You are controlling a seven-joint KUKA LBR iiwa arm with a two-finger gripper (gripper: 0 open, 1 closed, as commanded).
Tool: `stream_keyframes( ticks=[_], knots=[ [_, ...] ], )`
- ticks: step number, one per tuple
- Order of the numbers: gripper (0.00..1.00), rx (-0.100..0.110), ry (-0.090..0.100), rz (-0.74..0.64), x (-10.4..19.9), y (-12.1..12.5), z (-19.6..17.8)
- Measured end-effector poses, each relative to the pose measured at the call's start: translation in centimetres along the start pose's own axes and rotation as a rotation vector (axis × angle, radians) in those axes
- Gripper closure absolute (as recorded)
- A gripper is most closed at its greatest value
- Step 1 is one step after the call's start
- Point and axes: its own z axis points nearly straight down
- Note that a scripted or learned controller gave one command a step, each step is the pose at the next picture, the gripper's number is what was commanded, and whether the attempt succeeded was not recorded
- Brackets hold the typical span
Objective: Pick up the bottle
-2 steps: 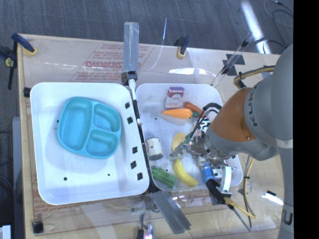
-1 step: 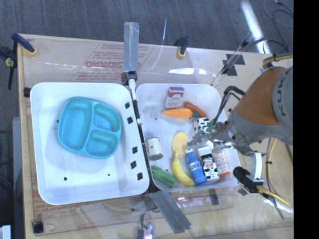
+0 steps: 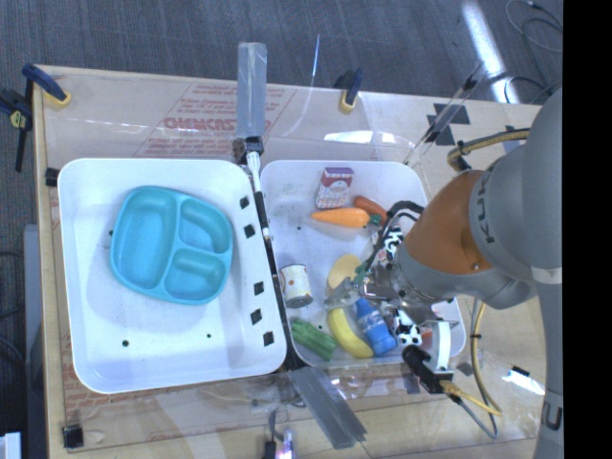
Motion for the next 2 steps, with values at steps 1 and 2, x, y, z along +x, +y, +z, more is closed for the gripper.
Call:
stream_keyframes(
  ticks=[1,2],
  knots=[
    [1.00,-0.008,0.000,-0.005,0.0,0.4,-1.2],
    [1.00,-0.001,-0.001,-0.032,4.8,-0.8,-12.1]
  ],
)
